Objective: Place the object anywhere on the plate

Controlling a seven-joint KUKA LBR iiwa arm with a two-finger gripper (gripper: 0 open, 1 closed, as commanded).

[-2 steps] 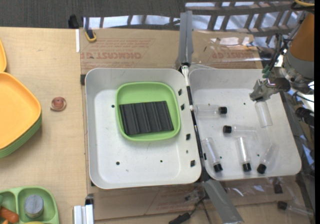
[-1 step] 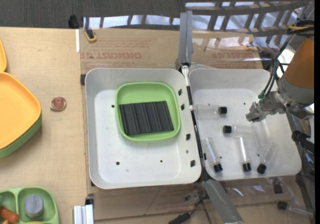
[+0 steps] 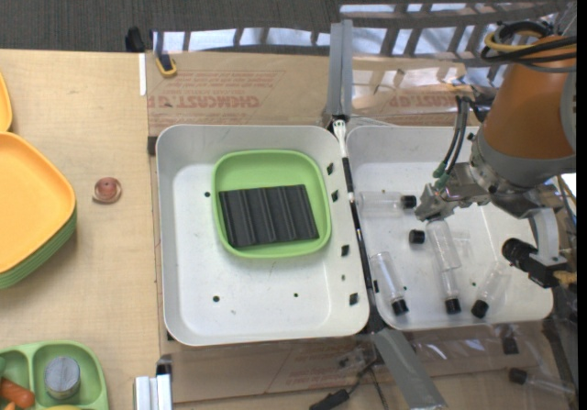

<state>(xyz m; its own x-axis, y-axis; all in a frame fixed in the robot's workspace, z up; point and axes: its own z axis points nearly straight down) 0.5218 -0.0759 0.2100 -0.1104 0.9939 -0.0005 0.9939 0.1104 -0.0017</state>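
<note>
1. Two white bins are seen side by side on the bench; a green plate [image 3: 271,165] rests in the left bin [image 3: 183,289], towards its far edge, and a dark ribbed mat [image 3: 267,216] lies on the plate.
2. Several clear plastic tubes with black caps are scattered in the right bin [image 3: 385,147]: one [image 3: 389,283] near the front-left corner, one [image 3: 444,250] at the middle, one [image 3: 490,291] by the front-right corner, and one [image 3: 385,202] near the left wall.
3. The gripper [image 3: 429,206] is positioned over the middle of the right bin, just above the tubes; whether it is spread or pressed together cannot be told.
4. Mirrored lettering reading "CHEMCAST" is printed on the cardboard [image 3: 240,87] behind the left bin.
5. Orange plates [image 3: 32,206] are stacked at the bench's left edge, with a small red knob [image 3: 107,189] beside them.
</note>
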